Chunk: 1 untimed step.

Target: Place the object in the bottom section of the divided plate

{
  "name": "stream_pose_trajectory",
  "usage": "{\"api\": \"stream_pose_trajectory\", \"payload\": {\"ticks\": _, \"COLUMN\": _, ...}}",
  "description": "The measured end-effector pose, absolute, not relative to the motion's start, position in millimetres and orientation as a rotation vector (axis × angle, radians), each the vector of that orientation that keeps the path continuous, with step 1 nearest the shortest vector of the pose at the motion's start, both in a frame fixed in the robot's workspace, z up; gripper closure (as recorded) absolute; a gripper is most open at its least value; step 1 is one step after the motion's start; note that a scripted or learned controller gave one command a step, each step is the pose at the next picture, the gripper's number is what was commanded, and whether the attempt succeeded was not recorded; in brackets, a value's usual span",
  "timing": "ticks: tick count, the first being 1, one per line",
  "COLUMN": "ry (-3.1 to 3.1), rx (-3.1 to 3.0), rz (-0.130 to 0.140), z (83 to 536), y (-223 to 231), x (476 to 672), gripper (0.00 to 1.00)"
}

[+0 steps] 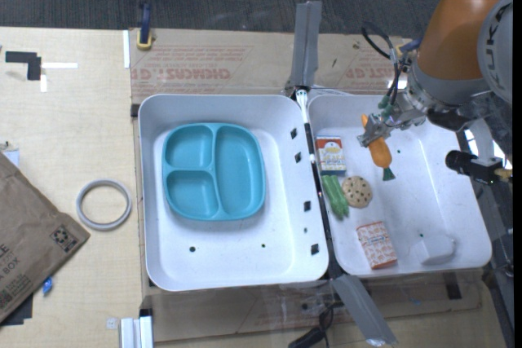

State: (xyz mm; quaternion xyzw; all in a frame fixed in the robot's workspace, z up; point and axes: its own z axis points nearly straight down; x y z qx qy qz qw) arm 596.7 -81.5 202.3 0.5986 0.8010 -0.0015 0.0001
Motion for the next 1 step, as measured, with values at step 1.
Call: {"api": "stream_pose_trajectory", "payload": {"ticks": 1, "ry": 2.917, "rx": 1.161, "rz": 0.0, "z": 199.6, "y": -2.0, "x": 618.4, "gripper": 1.0}}
